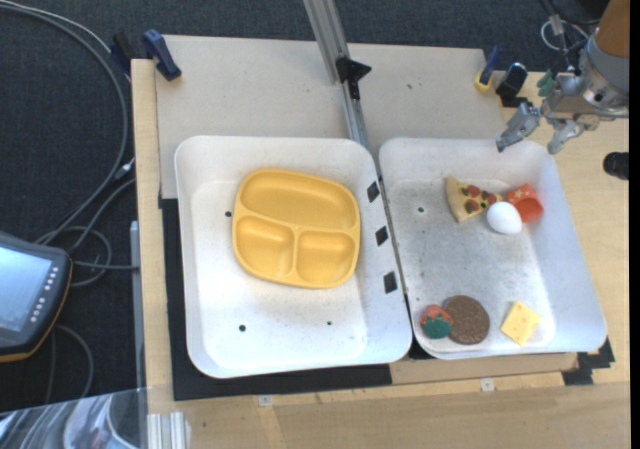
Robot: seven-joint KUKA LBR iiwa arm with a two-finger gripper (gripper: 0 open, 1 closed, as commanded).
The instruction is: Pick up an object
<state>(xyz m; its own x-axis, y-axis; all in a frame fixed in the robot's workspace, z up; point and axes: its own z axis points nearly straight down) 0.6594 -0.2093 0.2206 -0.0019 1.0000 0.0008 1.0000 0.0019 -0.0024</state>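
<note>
White egg (504, 218) beside pizza slice (468, 199).

Yellow divided tray (296, 227) in white left bin (210, 337). White right bin (570, 277), speckled grey: pizza slice (468, 199) tan with red dots, white egg (504, 218), red piece (527, 203), brown disc (466, 319), yellow cheese wedge (520, 322). Desk (250, 87) beige.

Single fixed camera above the bench (250, 77), angled down, both white bins (200, 337) framed
</note>
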